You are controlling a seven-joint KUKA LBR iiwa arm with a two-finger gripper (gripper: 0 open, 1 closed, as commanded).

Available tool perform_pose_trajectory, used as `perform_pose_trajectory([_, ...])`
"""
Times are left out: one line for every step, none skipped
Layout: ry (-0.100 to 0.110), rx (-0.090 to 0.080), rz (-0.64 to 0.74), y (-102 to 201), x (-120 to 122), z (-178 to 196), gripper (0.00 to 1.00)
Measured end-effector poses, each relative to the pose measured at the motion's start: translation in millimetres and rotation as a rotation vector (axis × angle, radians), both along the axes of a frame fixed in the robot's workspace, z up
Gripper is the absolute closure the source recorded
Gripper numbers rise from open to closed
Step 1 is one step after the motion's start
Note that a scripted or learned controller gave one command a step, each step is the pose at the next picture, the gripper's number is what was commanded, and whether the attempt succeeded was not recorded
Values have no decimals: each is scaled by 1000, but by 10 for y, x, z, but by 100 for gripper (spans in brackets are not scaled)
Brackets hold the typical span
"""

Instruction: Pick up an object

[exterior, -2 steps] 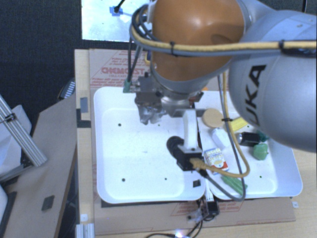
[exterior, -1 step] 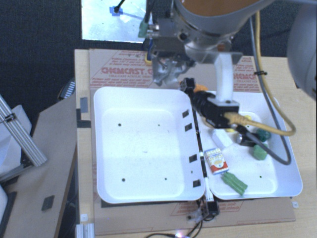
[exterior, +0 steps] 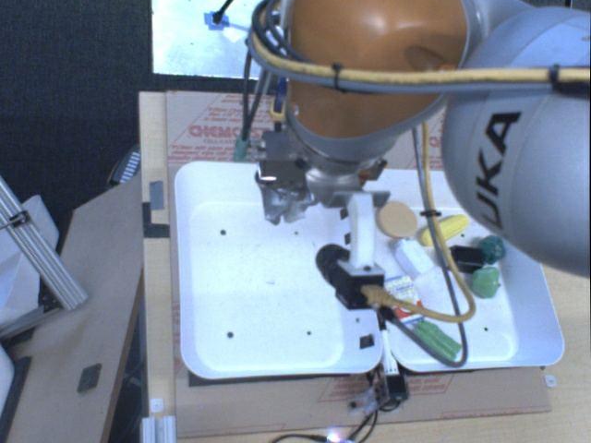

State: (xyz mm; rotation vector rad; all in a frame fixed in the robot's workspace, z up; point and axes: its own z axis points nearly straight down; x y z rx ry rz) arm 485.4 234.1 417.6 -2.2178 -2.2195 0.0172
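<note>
My gripper (exterior: 281,203) hangs over the far part of the left white bin (exterior: 240,284), close to its back rim, under the big orange wrist. Nothing shows beneath it on the bin floor. The objects lie in the right bin (exterior: 526,330): a tan round disc (exterior: 399,220), a yellow piece (exterior: 445,228), a white block (exterior: 413,257), a teal ball (exterior: 492,247), a green lump (exterior: 486,281), a small black piece (exterior: 467,259) and a green cylinder (exterior: 434,339) near the front. The arm hides the back of the right bin.
The two bins sit on a cardboard sheet (exterior: 199,132) on the bench. A metal rail (exterior: 32,247) slants at the far left. A yellow cable (exterior: 434,312) loops down over the right bin's items.
</note>
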Motion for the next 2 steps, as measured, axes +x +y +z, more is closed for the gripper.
perform_pose_trajectory([-15, 7, 0, -108, 12, 392, 100])
perform_pose_trajectory([-3, 2, 0, 8, 1, -638, 100])
